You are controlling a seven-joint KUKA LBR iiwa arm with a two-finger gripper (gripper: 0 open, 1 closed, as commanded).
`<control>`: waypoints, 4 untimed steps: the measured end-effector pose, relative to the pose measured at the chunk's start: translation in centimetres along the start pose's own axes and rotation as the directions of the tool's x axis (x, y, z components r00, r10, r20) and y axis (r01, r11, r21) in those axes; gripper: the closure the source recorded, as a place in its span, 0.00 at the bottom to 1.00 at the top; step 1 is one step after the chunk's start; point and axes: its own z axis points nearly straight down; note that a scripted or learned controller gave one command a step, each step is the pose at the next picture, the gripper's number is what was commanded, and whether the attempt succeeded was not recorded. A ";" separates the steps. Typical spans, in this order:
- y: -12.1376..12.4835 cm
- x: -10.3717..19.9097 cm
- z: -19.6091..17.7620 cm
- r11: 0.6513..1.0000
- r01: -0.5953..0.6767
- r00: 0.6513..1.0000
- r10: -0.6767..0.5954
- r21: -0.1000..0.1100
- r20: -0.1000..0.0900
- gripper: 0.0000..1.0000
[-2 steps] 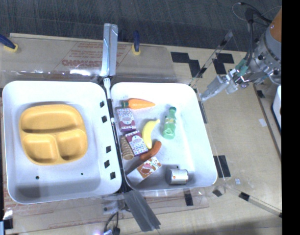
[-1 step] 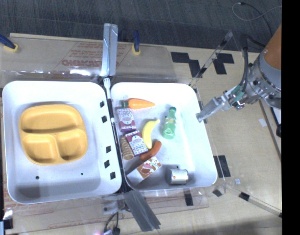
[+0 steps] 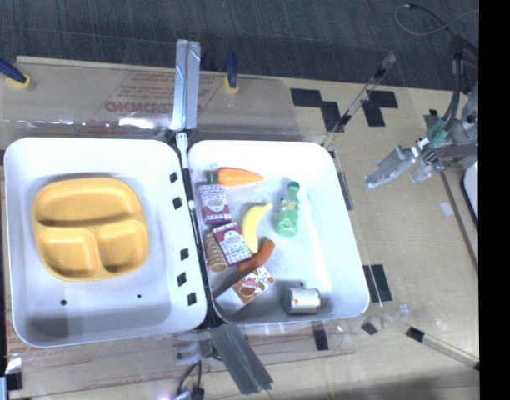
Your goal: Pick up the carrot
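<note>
A: Where is the carrot?

B: The smooth orange tapered carrot (image 3: 239,175) with a green stub lies on its side at the upper edge of the right-hand shallow white bin (image 3: 348,248), thick end toward the centre divider, tip pointing right. It looks like a plastic toy, free on top, nothing lying across it.

A: What sits around it?

B: Just below its thick end is a small maroon carton (image 3: 213,202). Lower right of it lie a yellow banana (image 3: 253,225) and a green bottle (image 3: 288,210), each apart from it. The yellow sectioned tray (image 3: 91,226) is in the left bin.

A: And the arm?

B: The claw (image 3: 387,172) hangs at the right of the frame, over the bare bench (image 3: 422,257), outside the bin. I cannot tell how it is set; it is too small and blurred.

A: So which step?

B: I'd judge the approach has not begun. The next move calls for travelling left over the bin's upper edge, then descending across the carrot's narrow width, minding the near wall.
</note>
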 end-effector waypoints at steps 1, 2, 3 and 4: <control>0.1 0.1 -1.0 1.000 0.007 1.000 -0.007 0.001 0.001 1.00; 0.1 0.9 -0.1 0.994 0.106 0.994 -0.106 0.001 -0.002 1.00; 0.1 0.7 -0.1 0.993 0.115 0.993 -0.115 0.000 -0.002 1.00; 0.0 0.2 5.3 0.985 0.175 0.985 -0.175 0.001 -0.001 1.00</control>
